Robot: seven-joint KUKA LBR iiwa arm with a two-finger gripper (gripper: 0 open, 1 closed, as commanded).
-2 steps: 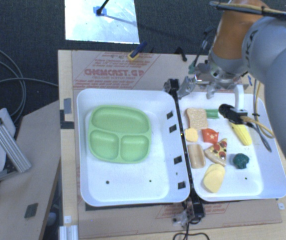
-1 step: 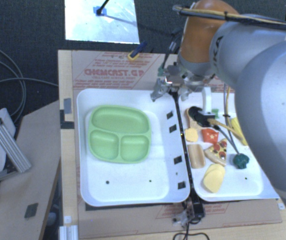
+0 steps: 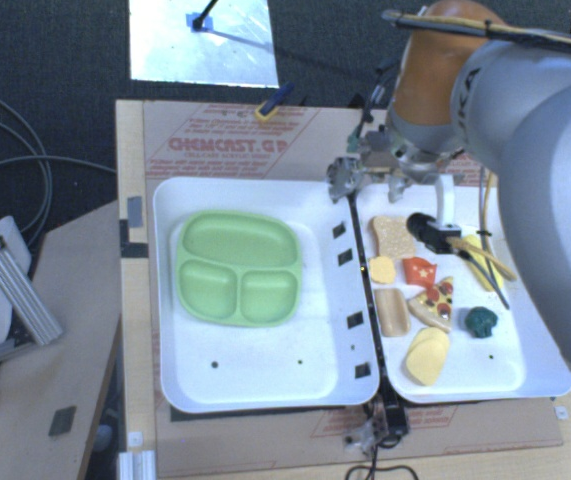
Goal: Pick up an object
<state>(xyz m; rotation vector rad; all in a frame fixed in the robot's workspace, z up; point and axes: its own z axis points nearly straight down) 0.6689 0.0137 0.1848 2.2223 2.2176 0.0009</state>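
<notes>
Upper right of centre, hangs over the top edge of the right bin with end effector grip state impossible to tell, toy bread slice lying just below; risks closing on air or striking that bin's wall if lowered off-target.

The arm (cropped at right) covers the right bin partly.

The left bin and right bin look like smooth white plastic with a faint sheen. The green plate is matt plastic. The cardboard sheet beneath is dull paperboard. The arm has a smooth satin grey shell, and its orange band is glossier.
</notes>
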